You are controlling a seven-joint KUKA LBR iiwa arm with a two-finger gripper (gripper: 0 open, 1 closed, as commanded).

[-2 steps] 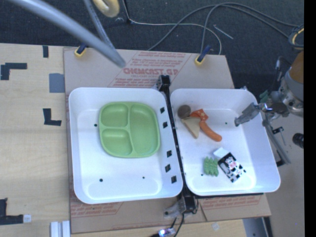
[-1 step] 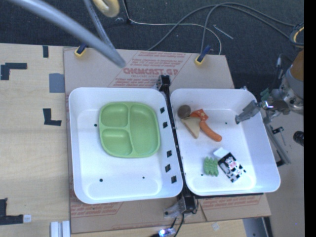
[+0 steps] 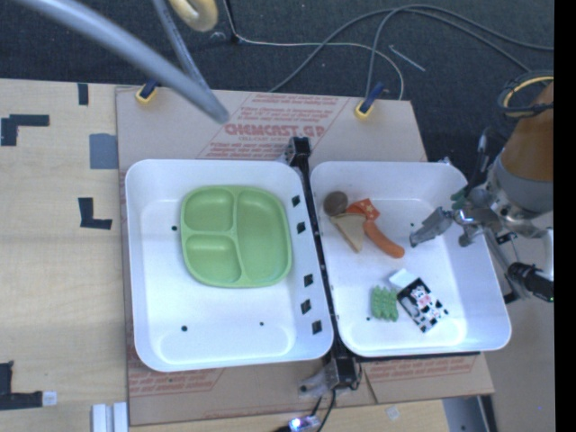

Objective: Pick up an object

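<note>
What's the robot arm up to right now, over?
Gripper over right bin, nothing between fingers. Orange piece and green toy lying loose. Green plate in left bin.

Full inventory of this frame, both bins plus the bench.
bins: 2, white, side by side on the cardboard sheet
plate: 1, green, divided, left bin
carrot toy: 1, orange, right bin, upper middle
wooden tool: 1, tan with a dark round end, beside the carrot toy
bumpy piece: 1, green, right bin, lower middle
patterned block: 1, black and white, right of the bumpy piece
cardboard sheet: 1, brown, under the bins
clamps: 2, yellow, sheet's far edge
arm: 1, grey and orange, right
hand: 1, grey, over the right bin's right side
</note>
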